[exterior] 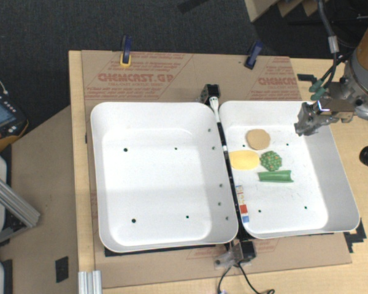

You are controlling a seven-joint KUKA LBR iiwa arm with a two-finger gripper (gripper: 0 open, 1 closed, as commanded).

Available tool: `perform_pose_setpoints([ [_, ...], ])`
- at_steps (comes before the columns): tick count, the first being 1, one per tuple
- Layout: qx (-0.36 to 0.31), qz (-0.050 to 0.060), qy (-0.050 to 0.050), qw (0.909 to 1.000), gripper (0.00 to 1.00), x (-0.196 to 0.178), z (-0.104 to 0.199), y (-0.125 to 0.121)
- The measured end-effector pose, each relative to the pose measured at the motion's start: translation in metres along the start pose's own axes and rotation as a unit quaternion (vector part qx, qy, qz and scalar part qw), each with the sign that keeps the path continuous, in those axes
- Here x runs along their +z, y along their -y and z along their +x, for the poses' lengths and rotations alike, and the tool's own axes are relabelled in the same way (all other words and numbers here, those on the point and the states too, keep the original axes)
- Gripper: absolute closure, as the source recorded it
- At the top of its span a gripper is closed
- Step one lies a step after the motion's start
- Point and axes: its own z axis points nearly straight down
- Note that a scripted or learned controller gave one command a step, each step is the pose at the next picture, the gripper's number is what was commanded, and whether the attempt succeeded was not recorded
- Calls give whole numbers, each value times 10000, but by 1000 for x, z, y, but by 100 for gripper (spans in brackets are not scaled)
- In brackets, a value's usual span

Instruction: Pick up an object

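The right bin (319, 207) holds a tan round cookie-like piece (257, 139), a yellow oval piece (243, 160), a green bumpy ball (270, 160) and a green flat strip (275, 176), clustered in its upper middle. My gripper (308, 122) hangs over the bin's upper right part, to the right of the tan piece and apart from all the objects. Nothing shows between its fingers.
The left bin (153, 176) lies beside the right one, with a black divider strip (224, 152) between them. Both rest on a cardboard sheet (172, 72) held by blue clamps (126, 49) at the back. A small label (242, 206) sits at the right bin's left edge.
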Motion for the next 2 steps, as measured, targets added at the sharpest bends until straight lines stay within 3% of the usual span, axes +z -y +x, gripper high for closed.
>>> perform_pose_setpoints([
  [1, 30, 156, -12, 9999, 100, 109, 38, 26],
  [2, 102, 78, 31, 9999, 100, 101, -76, 25],
])
